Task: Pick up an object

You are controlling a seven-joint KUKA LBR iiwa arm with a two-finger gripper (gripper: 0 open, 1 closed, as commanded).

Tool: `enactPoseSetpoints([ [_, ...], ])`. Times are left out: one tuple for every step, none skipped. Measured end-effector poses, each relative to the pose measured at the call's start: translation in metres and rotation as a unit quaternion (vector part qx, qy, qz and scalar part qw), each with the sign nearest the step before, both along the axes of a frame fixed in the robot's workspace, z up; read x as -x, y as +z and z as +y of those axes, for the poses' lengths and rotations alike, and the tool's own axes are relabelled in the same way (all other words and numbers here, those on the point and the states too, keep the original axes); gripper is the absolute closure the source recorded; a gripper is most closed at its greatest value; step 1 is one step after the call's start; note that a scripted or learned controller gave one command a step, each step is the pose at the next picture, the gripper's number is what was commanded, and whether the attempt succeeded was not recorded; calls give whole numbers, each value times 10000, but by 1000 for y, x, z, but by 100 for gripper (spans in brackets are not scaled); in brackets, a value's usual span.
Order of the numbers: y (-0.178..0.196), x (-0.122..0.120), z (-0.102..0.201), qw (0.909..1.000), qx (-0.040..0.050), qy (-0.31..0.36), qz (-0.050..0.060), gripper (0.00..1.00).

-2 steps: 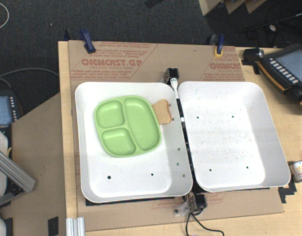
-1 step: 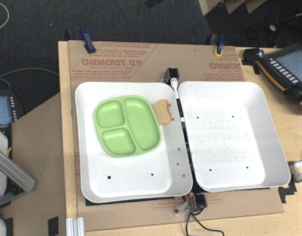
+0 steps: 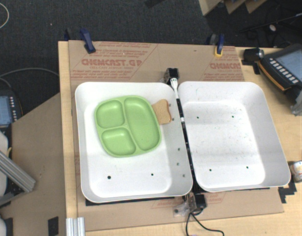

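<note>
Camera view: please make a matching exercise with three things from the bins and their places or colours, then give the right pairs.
Things:
1. divided plate
2. tan block
3. right bin

Descriptions:
A. white, speckled with small dark dots
B. green, three compartments, in the left bin
C. light brown, beside the plate's right edge

Pairs: 1-B, 2-C, 3-A

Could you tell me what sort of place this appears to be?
Probably a robotics lab bench: two white bins sit on a board held by clamps, one holding a green divided plate, with loose cables around.
</note>
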State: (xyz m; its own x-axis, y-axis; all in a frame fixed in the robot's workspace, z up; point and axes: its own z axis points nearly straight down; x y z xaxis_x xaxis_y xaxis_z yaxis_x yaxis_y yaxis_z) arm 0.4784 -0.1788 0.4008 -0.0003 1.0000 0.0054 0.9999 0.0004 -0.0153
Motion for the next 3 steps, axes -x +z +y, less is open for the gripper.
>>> enactPoseSetpoints([
  [29,-9,-48,9999,52,-17,-106,100],
  [-68,0,-18,10000,4,1,-28,100],
  [88,-26,-17,9998,69,14,-182,100],
])
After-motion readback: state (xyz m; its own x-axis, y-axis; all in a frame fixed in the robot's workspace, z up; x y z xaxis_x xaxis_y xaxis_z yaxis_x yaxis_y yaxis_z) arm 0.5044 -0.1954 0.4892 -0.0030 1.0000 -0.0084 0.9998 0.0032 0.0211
